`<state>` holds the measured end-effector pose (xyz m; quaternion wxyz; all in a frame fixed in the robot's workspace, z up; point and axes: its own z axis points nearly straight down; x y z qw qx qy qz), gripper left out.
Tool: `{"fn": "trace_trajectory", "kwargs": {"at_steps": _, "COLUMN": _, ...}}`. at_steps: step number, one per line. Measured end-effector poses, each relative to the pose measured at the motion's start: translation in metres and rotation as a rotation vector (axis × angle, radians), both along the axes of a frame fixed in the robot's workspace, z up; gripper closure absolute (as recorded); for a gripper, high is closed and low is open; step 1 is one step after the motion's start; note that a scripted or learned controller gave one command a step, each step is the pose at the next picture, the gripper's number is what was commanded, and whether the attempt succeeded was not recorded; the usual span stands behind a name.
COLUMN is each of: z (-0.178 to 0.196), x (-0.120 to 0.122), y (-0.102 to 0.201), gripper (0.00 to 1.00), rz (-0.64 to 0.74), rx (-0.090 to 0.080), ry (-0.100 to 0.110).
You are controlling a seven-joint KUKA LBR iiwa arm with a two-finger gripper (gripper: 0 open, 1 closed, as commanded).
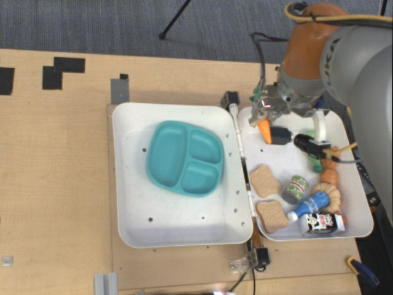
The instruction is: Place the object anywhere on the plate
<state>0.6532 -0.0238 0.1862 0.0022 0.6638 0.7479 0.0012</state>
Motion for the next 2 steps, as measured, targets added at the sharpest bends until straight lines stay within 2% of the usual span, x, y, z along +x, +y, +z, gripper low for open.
{"fn": "trace_trajectory", "kwargs": {"at_steps": 1, "z": -0.0012, "x": -0.0085, "y": 0.0677, "gripper": 1.0, "rz": -0.164, "rx": 0.005, "ry": 0.004}}
{"fn": "trace_trajectory", "kwargs": {"at_steps": 2, "z": -0.0009, "x": -0.0083, "y": 0.0651, "gripper": 0.0, "rz": -0.166, "rx": 0.003, "ry": 0.003}}
